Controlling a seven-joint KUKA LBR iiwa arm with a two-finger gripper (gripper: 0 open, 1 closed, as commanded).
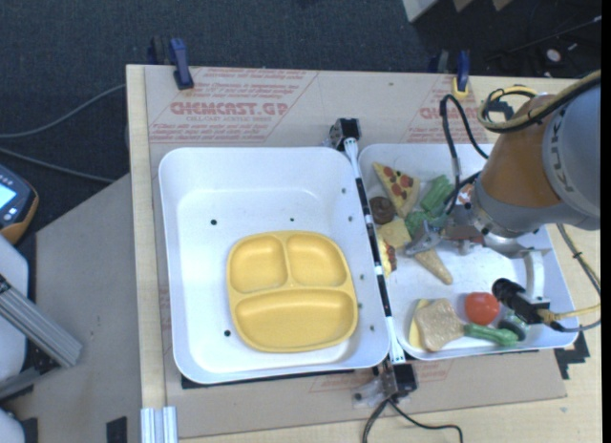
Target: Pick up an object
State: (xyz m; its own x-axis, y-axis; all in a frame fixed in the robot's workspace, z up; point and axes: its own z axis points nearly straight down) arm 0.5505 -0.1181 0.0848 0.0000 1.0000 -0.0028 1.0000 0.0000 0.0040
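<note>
Several toy foods [401, 204] crowd my fingers [427, 238], whose spread I cannot tell, so I may nudge the pizza slice [394, 183] aside.

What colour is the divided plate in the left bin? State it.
Yellow; the divided plate shows plainly in the camera view.

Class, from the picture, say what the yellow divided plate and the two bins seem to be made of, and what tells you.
Plate: probably moulded plastic, matte to satin; even yellow, rounded compartment ridges, soft highlights.
Left bin and right bin: likely thin formed plastic, smooth and faintly glossy; uniform white, rounded corners, rolled rims. The look alone can't settle it.
</note>
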